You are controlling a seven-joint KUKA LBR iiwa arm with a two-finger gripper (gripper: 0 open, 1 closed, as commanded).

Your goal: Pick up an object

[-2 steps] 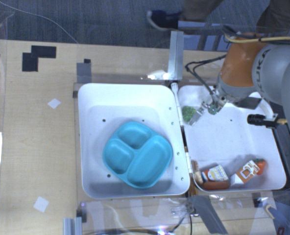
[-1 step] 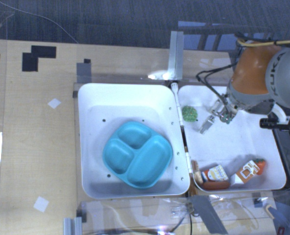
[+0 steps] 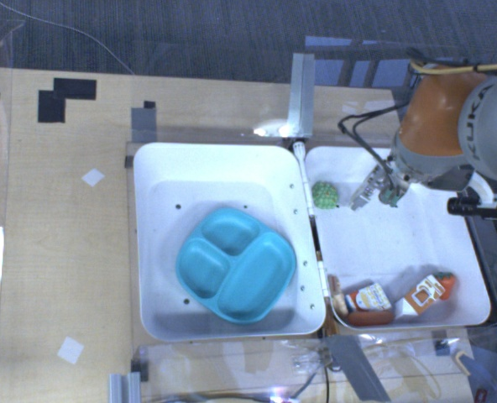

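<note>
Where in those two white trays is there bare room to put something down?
The right bin is bare in the middle, between the green ball and the packets crowding its near edge. In the left bin, the blue divided plate leaves only margins.

The arm is cut off by the right edge of the view. The printing on the two small cartons by the right bin's front wall is too small to be read.
</note>
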